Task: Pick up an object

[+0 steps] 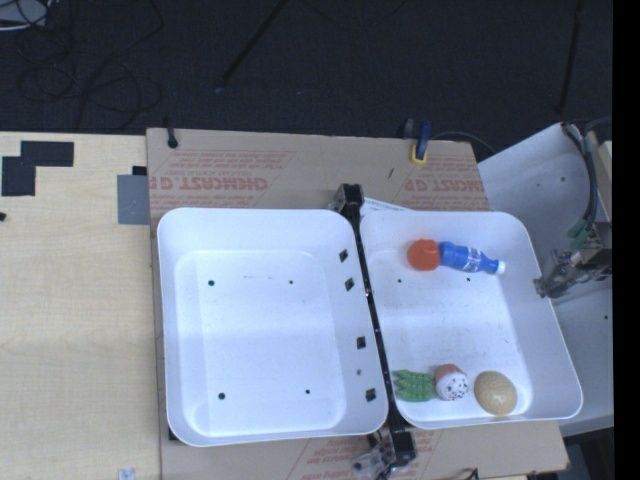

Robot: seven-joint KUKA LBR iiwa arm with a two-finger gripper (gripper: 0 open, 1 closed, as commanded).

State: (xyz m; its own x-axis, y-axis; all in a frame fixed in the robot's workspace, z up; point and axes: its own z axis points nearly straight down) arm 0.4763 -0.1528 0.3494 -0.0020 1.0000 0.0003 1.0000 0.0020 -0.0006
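Nothing is lifted yet: an orange ball (423,255), blue bottle (468,259), green toy (412,385), spotted ball (451,383) and tan egg (495,392) are left in the right bin (535,298).

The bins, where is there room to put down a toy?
The left bin has a bare floor. In the right bin, the middle is free, between the orange ball and blue bottle above and the crowded bottom row.

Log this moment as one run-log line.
right bin: orange ball, blue bottle, green toy, spotted ball, tan egg | nothing lifted
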